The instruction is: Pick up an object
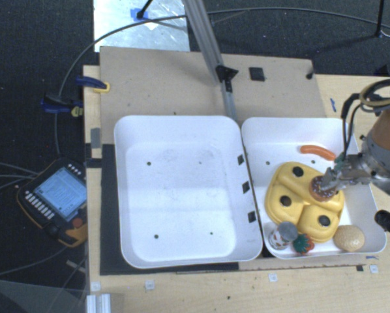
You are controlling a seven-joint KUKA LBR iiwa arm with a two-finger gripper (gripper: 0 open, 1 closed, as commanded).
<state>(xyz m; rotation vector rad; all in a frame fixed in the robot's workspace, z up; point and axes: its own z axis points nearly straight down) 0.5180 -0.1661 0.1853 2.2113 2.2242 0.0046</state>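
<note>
The right bin (260, 135) holds a large yellow moulded piece (293, 204) with dark round holes. Behind it lies an orange sausage-shaped item (317, 151). At the bin's front edge are a small grey and white object (285, 232), a small green and red object (302, 243) and a tan rounded lump (349, 238). My gripper (325, 187) reaches in from the right and sits low over the right part of the yellow piece, seemingly touching its top. I see nothing lifted off the bin floor.
The left bin (126, 175) stands beside the right one, with black clips (246, 188) along their shared wall. A grey pole (205, 34) slants down to the back of the bins. A handheld pendant (55, 197) lies left of the bench, amid cables.
</note>
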